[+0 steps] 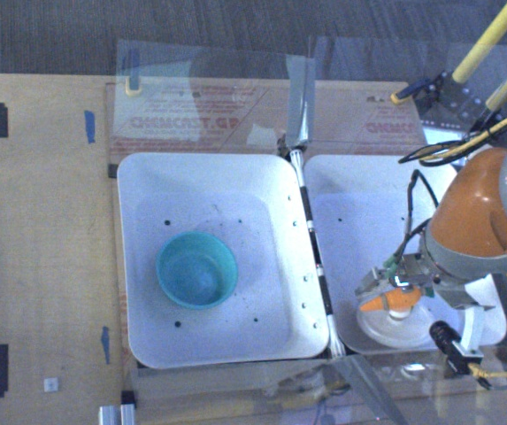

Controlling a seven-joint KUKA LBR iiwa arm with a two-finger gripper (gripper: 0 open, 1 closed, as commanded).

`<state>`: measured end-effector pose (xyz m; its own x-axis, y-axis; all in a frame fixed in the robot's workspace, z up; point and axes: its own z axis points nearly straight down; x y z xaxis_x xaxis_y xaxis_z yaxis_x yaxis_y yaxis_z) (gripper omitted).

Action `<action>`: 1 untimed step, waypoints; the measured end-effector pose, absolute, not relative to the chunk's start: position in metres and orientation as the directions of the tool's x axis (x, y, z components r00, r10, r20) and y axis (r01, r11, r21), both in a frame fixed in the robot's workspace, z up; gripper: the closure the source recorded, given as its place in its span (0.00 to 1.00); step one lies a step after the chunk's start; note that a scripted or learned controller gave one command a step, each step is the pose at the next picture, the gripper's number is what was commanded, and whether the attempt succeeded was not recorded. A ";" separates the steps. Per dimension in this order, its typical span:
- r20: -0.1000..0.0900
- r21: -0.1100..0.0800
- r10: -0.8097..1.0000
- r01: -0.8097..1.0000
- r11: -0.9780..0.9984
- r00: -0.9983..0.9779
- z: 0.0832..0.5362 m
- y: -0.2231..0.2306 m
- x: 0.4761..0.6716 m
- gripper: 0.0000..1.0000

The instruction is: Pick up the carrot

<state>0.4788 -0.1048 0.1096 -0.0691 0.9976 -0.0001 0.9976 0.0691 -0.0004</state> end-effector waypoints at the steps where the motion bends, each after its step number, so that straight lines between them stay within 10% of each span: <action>1: -0.002 0.005 0.991 0.991 0.137 -0.137 0.089 -0.096 0.480 0.00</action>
